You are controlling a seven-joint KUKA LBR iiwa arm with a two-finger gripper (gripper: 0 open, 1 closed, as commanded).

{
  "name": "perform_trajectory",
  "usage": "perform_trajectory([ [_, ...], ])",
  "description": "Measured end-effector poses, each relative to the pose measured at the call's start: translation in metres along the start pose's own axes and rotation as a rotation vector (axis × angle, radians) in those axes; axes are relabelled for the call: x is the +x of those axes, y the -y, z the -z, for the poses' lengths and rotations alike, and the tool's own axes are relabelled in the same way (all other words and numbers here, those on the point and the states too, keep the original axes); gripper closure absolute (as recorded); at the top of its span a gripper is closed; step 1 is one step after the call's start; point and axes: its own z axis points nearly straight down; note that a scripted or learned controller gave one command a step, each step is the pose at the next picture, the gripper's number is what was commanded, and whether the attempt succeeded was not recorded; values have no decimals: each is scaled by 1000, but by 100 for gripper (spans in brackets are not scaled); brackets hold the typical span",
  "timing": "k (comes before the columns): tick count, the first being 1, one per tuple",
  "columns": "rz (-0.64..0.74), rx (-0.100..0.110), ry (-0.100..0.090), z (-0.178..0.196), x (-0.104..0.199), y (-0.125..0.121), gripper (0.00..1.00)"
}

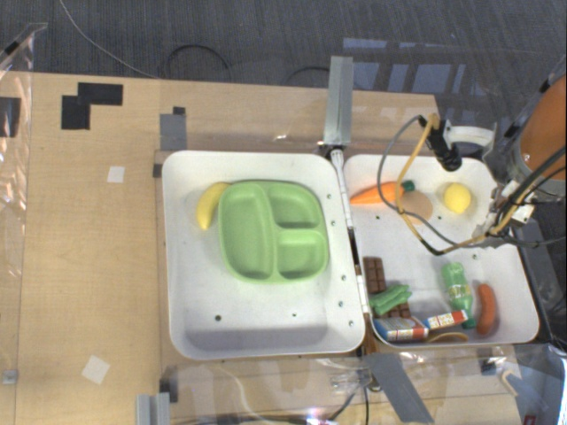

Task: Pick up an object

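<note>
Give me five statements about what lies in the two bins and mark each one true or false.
1. The green divided plate lies in the left bin. True.
2. The banana lies in the right bin. False: it lies in the left bin, against the plate's left edge.
3. The carrot lies near the top left corner of the right bin. True.
4. The lemon sits on the green plate. False: it lies in the right bin, near its top.
5. The sausage lies near the right bin's lower right corner. True.

Two bins [177, 237], one tray [270, 230], one banana [208, 205].
</note>
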Motion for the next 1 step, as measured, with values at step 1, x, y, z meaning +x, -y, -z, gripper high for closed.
perform_trajectory([
  [1,221,0,-9,65,111,17,100],
])
